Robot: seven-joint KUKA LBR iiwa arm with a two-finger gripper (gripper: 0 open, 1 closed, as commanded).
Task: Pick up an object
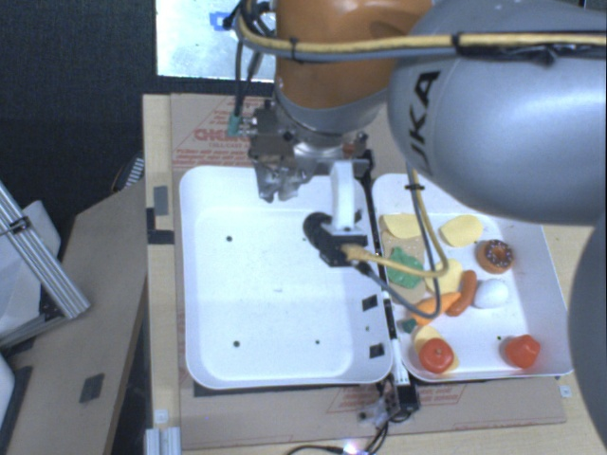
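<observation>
My gripper (278, 189) hangs under the grey and orange wrist, over the far part of the left bin (237, 349), close to its back rim. I see nothing held in it. The toy foods lie in the right bin (545, 254): two pale yellow pieces (462, 228), a brown donut (494, 255), a white egg (490, 294), an orange sausage shape (461, 297), a green piece (406, 258) and two red tomatoes (436, 354). The arm covers the far part of the right bin.
A black fitting with a yellow cable (327, 239) hangs from the arm above the wall between the bins. Both bins rest on a cardboard sheet (204, 126). An aluminium frame (38, 273) stands at the left.
</observation>
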